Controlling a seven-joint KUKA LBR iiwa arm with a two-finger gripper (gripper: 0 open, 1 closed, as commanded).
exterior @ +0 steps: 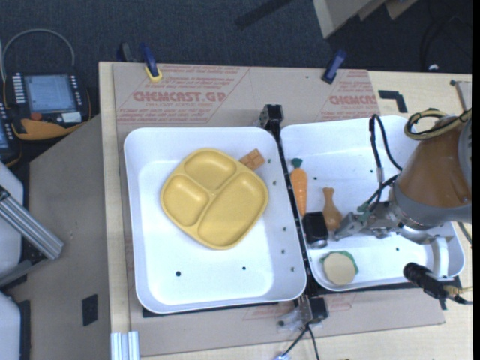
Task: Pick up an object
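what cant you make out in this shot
- End effector fingers: too small and blurred in the camera view to tell their state.
- Brown block: partly hidden behind the yellow plate.
- Arm: cut off by the right edge.
- Black item beside the carrot: too small to identify.

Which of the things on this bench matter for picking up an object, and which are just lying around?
Matter for the pick:
gripper
carrot
drumstick-shaped toy
black block
round tan piece
right bin

Just lying about:
yellow divided plate
small brown block
left bin
handheld controller
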